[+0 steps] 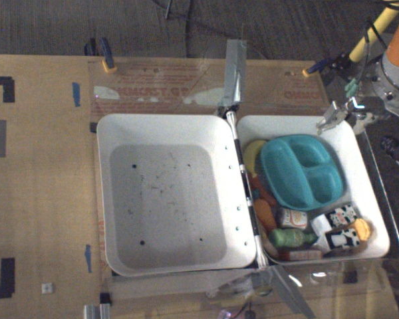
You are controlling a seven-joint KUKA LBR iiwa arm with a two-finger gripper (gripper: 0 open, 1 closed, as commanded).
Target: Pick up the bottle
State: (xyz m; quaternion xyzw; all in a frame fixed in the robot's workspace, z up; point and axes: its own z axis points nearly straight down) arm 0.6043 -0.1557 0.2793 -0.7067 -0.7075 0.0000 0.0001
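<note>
The left bin (166, 191) is sitting bare on the worktop (40, 178). In the right bin (369, 178), the bottle (292, 238) is lying on its side near the front edge, green, wedged between an orange toy (265, 212), a small can (294, 218) and a cow-patterned carton (342, 216), below the teal divided plate (300, 171). It is probably light, rigid, smooth plastic, likely to roll; gripping across its mid-body looks safest. The gripper (338, 113) is hovering over the bin's back right corner, and I cannot tell how it is set.
</note>
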